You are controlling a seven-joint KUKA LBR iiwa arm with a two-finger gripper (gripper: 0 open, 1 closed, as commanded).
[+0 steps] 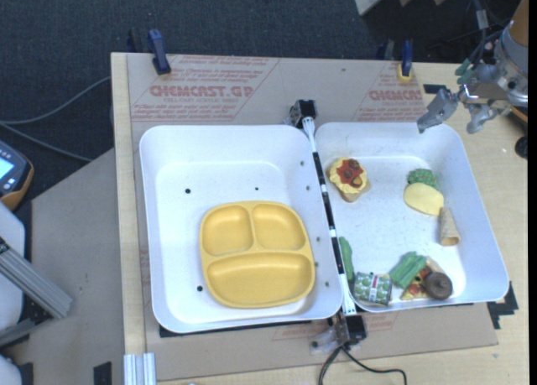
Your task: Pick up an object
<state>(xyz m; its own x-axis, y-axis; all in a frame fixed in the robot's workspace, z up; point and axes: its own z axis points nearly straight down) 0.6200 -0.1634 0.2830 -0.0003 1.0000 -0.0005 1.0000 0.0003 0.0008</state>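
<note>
Bright, even overhead light, soft shadows, mild glare on the white bins [168, 157], slightly soft focus.

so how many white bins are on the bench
2. The left bin holds a yellow divided plate; the right bin beside it holds the small toy food pieces.

You've got just one fixed cam up high, tilted down over the bench [252, 81] — both white bins [168, 157] fit in frame.
</note>
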